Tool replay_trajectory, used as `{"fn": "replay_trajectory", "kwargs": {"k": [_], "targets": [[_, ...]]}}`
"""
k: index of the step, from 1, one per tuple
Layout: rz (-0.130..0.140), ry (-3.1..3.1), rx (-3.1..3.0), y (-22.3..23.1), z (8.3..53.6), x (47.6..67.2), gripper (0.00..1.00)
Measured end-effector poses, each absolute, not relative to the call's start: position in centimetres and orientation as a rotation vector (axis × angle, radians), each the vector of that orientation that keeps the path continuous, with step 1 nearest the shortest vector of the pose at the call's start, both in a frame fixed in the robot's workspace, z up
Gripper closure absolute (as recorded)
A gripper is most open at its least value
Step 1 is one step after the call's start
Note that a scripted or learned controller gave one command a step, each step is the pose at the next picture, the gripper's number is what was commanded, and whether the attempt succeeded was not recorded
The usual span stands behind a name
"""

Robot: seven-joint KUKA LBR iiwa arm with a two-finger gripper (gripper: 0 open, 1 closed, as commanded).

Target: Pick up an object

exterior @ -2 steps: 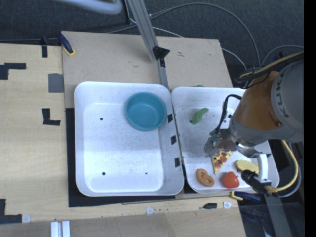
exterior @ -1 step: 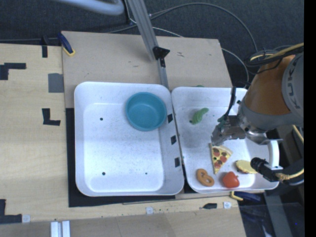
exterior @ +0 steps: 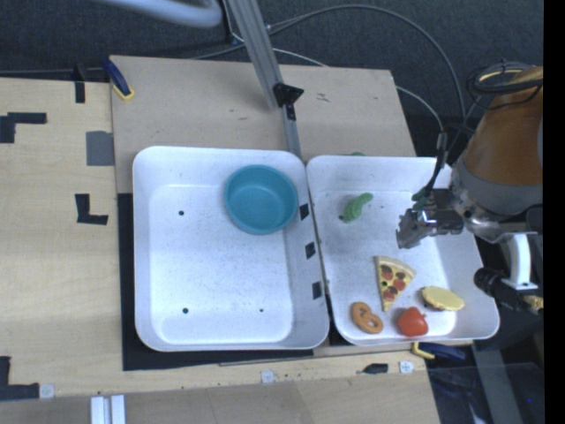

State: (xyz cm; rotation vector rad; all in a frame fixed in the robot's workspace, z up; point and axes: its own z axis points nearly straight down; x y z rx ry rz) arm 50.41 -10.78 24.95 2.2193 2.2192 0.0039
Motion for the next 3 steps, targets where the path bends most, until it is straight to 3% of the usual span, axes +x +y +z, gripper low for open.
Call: {"fn": "replay_trajectory", "kwargs": {"k": [1, 3], "targets": [[0.003, 2.22, 2.219, -10.8, 29.2, 50.5, 1.0], [-0.002, 2.229, 2.217, -0.5, 26.4, 51.4, 1.0]]}}
